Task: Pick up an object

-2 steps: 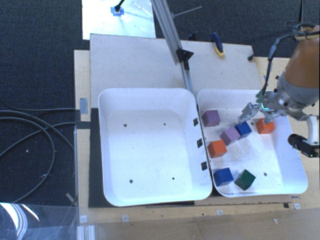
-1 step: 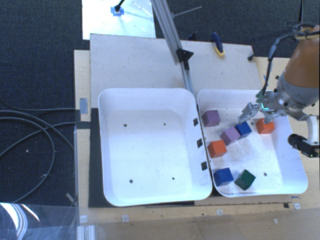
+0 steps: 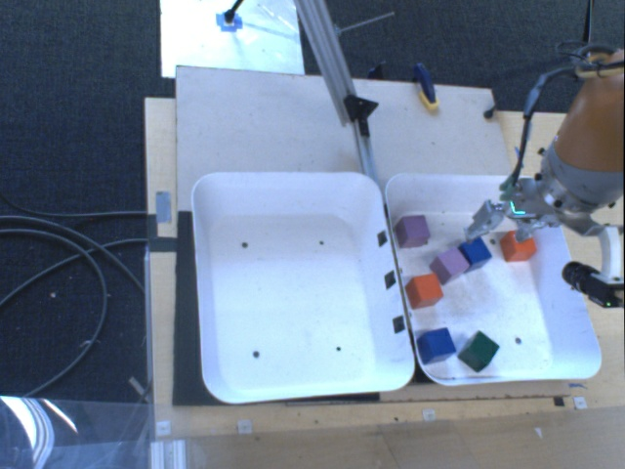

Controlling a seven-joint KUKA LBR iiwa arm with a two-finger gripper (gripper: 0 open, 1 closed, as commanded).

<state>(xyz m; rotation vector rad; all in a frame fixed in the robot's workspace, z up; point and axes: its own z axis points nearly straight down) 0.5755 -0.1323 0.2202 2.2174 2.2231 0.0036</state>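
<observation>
The right bin [image 3: 576, 345] holds several small cubes. A purple cube [image 3: 412, 230] lies at its far left. A lilac cube [image 3: 450, 264] touches a blue cube [image 3: 476, 252] near the middle. One orange cube [image 3: 518, 247] sits to the right and another orange cube [image 3: 424, 289] by the left wall. A second blue cube [image 3: 436, 344] and a green cube [image 3: 479, 350] lie near the front. My gripper [image 3: 504, 227] hovers over the bin's far right, above and between the middle blue cube and the right orange cube. Its fingers are spread open with nothing between them.
The left bin [image 3: 210, 262] stands beside the right one, the two sharing a middle wall. A slanted metal pole [image 3: 327, 47] with a black clamp rises behind the bins. A blue and yellow clamp [image 3: 426, 86] rests on the board at the back.
</observation>
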